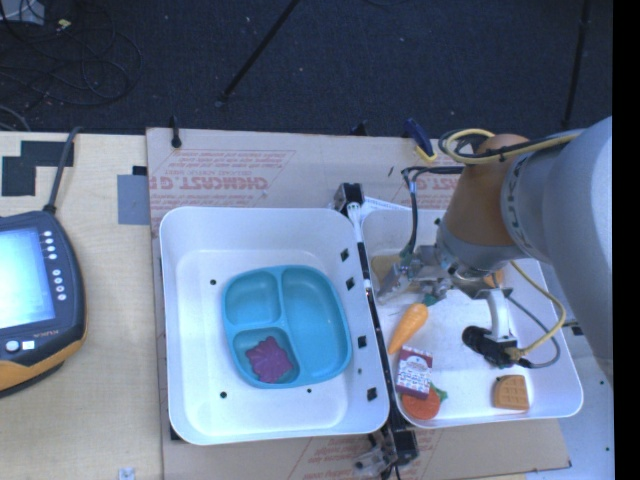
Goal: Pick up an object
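Partly hidden tool [415,280], carrot [407,328] nr arm

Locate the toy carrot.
The toy carrot lies in the right bin, near its left wall, just above the small red-and-white box and below the gripper.

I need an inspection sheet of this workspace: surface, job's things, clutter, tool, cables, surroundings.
Surface: bench bearing left bin and right bin.
Job's things: carrot, red-and-white packet, tomato, brown biscuit, all in right bin.
Clutter: blue divided plate in left bin, purple item in its lower compartment.
Tool: tool low over right bin, above carrot; finger state unclear.
Cables: yellow cable along the arm.
Surroundings: handheld pendant at left.
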